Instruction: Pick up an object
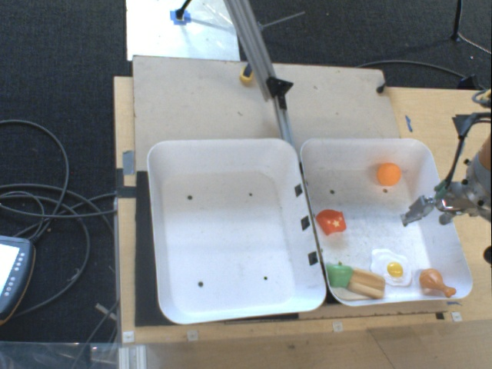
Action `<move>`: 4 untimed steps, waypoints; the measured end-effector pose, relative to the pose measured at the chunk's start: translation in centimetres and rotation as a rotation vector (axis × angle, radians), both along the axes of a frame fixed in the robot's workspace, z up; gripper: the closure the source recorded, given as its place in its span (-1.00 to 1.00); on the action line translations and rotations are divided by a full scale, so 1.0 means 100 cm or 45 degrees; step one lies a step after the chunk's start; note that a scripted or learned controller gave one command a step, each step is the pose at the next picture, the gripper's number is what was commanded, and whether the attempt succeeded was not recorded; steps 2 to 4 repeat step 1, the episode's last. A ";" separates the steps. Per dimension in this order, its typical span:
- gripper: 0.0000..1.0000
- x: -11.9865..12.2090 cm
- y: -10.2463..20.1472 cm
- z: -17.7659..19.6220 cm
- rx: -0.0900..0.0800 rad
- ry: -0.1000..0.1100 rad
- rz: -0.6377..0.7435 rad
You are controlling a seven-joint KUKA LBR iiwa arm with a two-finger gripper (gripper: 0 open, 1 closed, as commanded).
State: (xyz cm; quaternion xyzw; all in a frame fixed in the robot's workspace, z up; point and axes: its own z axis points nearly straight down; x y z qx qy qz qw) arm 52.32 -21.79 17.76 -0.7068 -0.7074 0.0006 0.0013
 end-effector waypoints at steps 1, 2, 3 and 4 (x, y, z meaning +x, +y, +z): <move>-1.00 0.004 0.000 -0.042 0.000 -0.001 0.000; -1.00 0.004 0.000 -0.042 0.000 -0.001 0.000; -1.00 0.004 0.000 -0.042 0.000 -0.001 0.000; -1.00 0.004 0.000 -0.042 0.000 -0.001 0.000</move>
